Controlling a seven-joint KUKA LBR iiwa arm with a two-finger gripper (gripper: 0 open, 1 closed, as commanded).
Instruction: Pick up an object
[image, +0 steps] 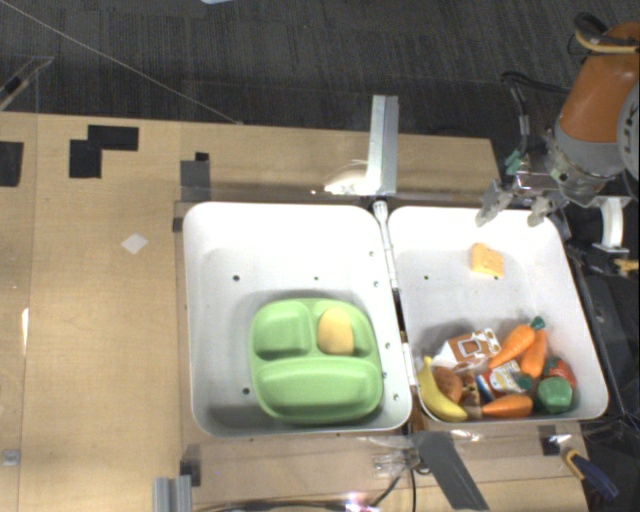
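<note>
On the bench (90, 330), pale wood-look top, flat, with black square markers at the far left. Two shallow white bins side by side, smooth plastic, rounded corners, metal post at the seam between them.

Left bin (230, 250): green divided tray (300, 385), glossy moulded plastic, three compartments. A yellow rounded fruit (336, 330), smooth, sits in the upper right compartment.

Right bin (440, 270): pile of toy food packed into the near corner, all touching. Banana (436, 392) curved along the near-left edge, two orange carrots (525, 345) with green tips leaning up, another orange carrot-shaped piece (508, 405) lying flat, green rounded piece (553, 395) at the right end, small printed carton (473, 348) on top. A yellow-orange wedge (488, 260), matte, cheese-like, lies alone toward the far side, well apart from the pile.

Arm comes in at the top right, grey with orange band. Gripper (517, 205) hangs over the far right rim of the right bin, metal fingers spread apart, nothing between them. Near the wedge, not touching.
</note>
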